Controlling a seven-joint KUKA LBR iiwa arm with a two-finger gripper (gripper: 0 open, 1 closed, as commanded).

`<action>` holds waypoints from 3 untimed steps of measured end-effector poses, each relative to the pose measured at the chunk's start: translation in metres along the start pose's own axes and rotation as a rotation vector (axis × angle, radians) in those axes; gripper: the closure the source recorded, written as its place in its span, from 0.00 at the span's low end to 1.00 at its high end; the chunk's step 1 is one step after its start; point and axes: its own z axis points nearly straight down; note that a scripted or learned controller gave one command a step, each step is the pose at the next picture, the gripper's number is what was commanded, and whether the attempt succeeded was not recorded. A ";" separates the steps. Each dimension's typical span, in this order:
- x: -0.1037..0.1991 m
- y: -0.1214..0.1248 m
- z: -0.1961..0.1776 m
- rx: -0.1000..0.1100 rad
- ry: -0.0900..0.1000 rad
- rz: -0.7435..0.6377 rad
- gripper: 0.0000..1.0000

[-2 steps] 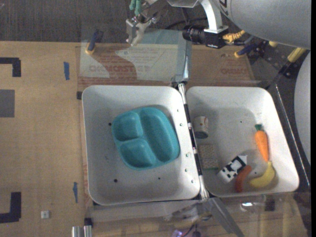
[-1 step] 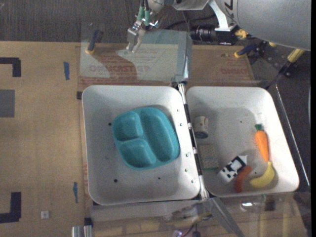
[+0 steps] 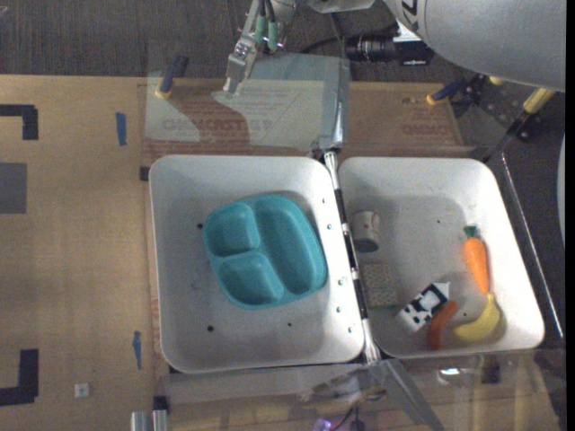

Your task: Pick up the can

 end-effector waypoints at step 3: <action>-0.004 -0.004 0.000 -0.001 0.000 -0.109 1.00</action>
